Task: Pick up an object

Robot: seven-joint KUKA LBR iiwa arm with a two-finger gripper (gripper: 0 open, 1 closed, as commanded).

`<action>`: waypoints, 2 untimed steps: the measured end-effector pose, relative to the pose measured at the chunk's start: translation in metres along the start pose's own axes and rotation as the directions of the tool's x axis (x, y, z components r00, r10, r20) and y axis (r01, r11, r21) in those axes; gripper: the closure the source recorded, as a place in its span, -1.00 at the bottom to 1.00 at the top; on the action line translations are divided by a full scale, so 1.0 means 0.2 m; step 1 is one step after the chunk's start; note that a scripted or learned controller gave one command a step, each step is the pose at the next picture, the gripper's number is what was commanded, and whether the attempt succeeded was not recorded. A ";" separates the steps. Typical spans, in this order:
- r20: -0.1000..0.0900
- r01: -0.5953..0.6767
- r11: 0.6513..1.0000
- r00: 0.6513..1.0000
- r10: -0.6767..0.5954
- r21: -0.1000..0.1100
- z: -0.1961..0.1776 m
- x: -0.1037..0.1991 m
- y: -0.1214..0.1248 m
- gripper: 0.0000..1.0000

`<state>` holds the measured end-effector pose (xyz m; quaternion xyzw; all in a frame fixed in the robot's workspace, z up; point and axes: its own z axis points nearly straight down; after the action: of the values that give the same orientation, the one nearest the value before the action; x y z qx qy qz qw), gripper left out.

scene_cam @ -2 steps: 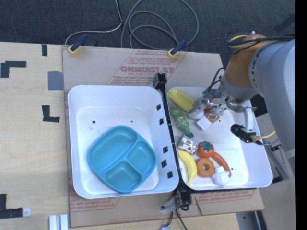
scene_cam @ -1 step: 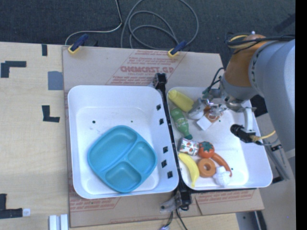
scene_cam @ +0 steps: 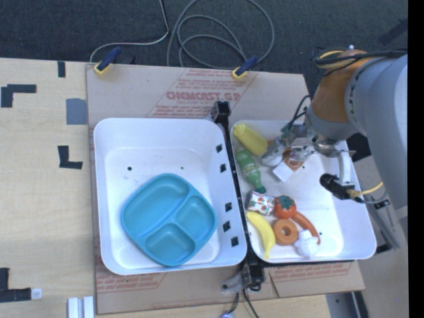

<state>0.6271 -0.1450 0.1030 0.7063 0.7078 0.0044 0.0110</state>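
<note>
On the tabletop (scene_cam: 40,177), at left, black tape marks are seen on pale wood. Next, a cardboard sheet (scene_cam: 192,95) is laid under two white bins. The left bin (scene_cam: 109,138) is occupied by a blue divided plate (scene_cam: 169,218), lying flat toward its near right corner. The right bin (scene_cam: 361,240) is filled with toy food: a yellow bottle (scene_cam: 250,138) at the far left, a green bottle (scene_cam: 249,167) just below it, a small carton (scene_cam: 262,204), a banana (scene_cam: 261,231), a tomato (scene_cam: 285,207), a ring (scene_cam: 286,232) and a carrot (scene_cam: 307,223). The gripper (scene_cam: 293,152) is lowered into the bin's far part, over a white block (scene_cam: 283,171); whether the jaws are wide or narrow cannot be told. The grey arm (scene_cam: 371,105) is seen at right.
</note>
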 end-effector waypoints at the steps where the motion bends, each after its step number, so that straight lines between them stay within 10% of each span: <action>1: 0.001 0.000 1.000 1.000 0.000 -0.015 0.00 0.00 0.01 -1.00; 2: 0.013 0.016 0.997 1.000 -0.017 0.076 0.00 0.12 0.18 -1.00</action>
<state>0.6627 -0.1202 0.1027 0.7003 0.7133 -0.0272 -0.0109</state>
